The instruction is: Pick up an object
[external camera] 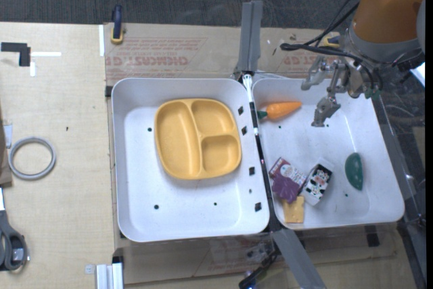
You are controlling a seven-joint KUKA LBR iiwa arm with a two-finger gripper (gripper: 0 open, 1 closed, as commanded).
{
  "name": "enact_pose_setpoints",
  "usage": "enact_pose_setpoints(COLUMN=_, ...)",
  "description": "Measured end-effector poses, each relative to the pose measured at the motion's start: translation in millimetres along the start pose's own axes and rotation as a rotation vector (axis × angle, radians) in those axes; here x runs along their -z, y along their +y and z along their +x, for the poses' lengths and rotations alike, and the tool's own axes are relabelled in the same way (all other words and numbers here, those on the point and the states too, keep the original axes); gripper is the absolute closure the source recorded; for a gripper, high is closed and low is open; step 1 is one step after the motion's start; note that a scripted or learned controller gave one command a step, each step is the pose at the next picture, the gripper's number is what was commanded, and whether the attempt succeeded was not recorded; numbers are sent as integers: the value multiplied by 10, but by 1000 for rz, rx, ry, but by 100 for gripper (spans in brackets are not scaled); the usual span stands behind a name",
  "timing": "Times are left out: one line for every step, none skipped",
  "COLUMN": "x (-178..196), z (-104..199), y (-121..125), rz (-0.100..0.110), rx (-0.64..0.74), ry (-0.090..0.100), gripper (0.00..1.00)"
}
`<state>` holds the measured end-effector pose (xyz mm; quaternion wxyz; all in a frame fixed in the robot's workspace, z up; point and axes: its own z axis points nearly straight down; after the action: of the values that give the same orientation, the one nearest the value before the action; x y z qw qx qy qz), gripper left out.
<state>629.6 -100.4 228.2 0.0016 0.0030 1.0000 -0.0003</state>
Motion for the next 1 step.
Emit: enact_pose_setpoints(x=-1174, z=-129, y=-29, rz=3, rx=-221, ry=-15, gripper=0)
